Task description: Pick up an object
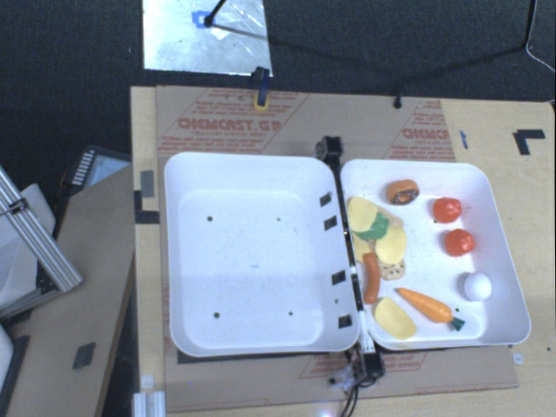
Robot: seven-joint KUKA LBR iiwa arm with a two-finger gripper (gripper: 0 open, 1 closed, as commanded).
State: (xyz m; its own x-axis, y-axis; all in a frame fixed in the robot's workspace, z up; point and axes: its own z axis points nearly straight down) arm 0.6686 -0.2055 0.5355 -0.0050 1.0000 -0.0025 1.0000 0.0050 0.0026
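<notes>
Progress: nothing lifted | right bin [499,233]: carrot [424,304] at 6 o'clock, 2 tomatoes [446,209] at 2, egg [476,286] at 4 | jaws: cannot tell | whole pick remains

Cardboard sheet [226,122] under both bins; clamp [261,89] at far edge; shiny foil sheet [205,23] beyond.

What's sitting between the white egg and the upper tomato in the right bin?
In the camera view, a second tomato lies between the egg and the upper tomato.
</notes>
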